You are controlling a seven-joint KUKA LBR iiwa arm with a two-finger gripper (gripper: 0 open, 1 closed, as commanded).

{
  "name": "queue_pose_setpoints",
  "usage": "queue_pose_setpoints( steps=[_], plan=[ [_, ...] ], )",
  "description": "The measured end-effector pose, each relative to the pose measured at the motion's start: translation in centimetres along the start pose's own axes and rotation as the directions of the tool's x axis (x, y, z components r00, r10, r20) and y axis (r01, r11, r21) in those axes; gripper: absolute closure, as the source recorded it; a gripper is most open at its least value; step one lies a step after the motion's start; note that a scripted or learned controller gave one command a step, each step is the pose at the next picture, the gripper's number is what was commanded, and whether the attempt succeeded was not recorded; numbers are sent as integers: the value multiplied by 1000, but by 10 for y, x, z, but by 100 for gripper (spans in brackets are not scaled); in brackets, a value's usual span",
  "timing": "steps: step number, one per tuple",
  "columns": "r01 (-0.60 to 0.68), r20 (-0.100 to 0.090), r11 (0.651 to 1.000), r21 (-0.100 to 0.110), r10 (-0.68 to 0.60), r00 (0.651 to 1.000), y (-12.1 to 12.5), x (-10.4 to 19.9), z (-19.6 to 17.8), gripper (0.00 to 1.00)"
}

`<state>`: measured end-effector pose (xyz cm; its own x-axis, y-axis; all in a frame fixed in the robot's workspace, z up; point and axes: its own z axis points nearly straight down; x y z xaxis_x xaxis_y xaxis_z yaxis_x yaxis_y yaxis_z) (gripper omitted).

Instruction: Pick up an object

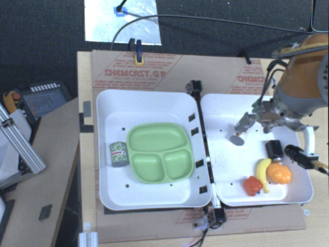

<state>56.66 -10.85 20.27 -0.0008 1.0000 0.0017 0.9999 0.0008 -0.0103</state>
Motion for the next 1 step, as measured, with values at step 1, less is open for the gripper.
queue_pose_setpoints(
  steps=[1],
  plan=[
    [2,2,1000,-12,-2,1000,3,0,-6,0]
  ],
)
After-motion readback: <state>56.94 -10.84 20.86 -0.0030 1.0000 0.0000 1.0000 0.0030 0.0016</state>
